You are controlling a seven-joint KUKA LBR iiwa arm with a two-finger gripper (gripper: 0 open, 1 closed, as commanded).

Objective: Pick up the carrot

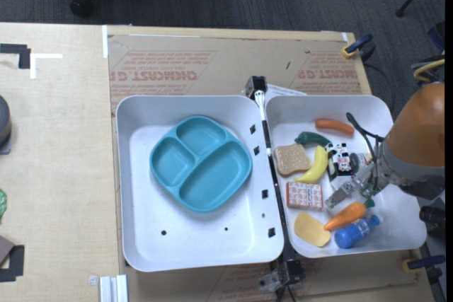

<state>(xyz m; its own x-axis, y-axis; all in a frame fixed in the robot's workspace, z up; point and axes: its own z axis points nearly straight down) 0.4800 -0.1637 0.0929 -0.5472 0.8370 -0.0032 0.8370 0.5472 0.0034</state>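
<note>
The fingers of the gripper (pixel 352 189) are low in the right bin (pixel 396 117), just above the carrot (pixel 346 215), and I cannot tell if they are spread or closed, because the metal parts blur together there. Nothing can be seen pinched between them, so the carrot does not look held. The carrot lies flat near the front edge of the right bin, with its fat end pointing to the bin's right side and its thin end toward the yellow chip (pixel 312 229). A blue bottle (pixel 355 231) lies right beside the carrot, on the side nearer the front edge, and looks to be touching it. Just behind the fingers are a small black and white toy (pixel 341 158) and a banana (pixel 317 165). A slice of bread (pixel 291 159), a pink cracker box (pixel 304 195), a green pepper (pixel 311 139) and a hot dog (pixel 334 126) sit farther back and to the left. The grey arm (pixel 417 145) comes in from the tabletop's right edge. The left bin (pixel 127 223) holds a blue plate (pixel 201 163). I think the step now is getting down onto the carrot to grab it. Next the fingers need to go down a little, one on each long side of the carrot, and squeeze without catching the blue bottle.
</note>
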